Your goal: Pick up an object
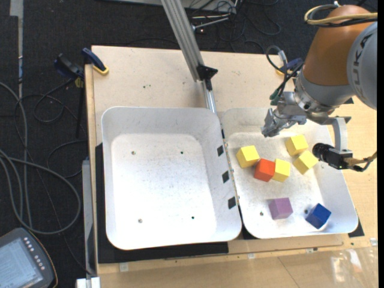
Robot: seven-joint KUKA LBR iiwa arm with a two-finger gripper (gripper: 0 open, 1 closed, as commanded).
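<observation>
The right bin (336, 209) holds several blocks. A yellow block (248, 156) lies near its left side, and an orange block (264, 170) touches another yellow block (281, 170). Two more yellow blocks (296, 144) (305, 161) sit toward the right. A purple block (280, 208) and a blue block (318, 215) lie near the front. My gripper (275, 128) hangs over the back of the right bin, just left of and behind the upper yellow block. I see no object between its fingers.
The left bin (114, 161) stands beside the right one. A slanted metal pole (183, 32) crosses the back of the bench and ends at the bins' shared edge. Clamps (81, 65) sit at the bench's back left corner.
</observation>
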